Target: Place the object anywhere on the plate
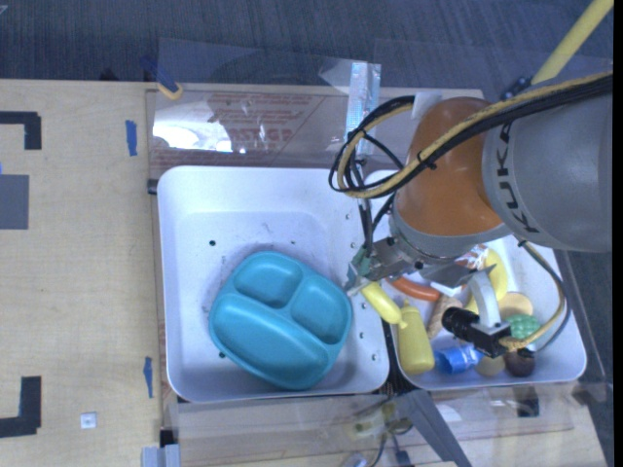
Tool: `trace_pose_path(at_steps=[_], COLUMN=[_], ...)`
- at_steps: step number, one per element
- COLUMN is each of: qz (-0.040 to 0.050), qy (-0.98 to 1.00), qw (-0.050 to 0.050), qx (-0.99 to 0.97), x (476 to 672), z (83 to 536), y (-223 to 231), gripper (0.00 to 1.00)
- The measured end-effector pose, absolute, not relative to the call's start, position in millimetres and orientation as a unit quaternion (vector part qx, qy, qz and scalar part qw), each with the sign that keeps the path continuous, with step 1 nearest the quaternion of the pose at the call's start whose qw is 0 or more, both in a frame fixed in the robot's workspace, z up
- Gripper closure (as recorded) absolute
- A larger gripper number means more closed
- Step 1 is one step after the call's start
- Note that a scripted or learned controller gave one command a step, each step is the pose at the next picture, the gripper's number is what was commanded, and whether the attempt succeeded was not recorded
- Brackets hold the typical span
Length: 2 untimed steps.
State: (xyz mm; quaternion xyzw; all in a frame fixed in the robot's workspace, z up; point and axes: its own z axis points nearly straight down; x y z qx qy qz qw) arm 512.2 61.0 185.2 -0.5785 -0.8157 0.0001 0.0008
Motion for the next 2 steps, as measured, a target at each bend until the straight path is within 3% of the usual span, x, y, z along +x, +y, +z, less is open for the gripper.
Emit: trace_pose_path(at_steps=[1, 2], qz=[0.0057, 0.0014], qy=[-0.850, -0.853], qw=[-0.003, 0.002], qx=[-0.526, -0.522], x=[512.6, 510.9], z=[164.1, 162.7], y=[102.3, 111.7], gripper=[1.00, 0.00])
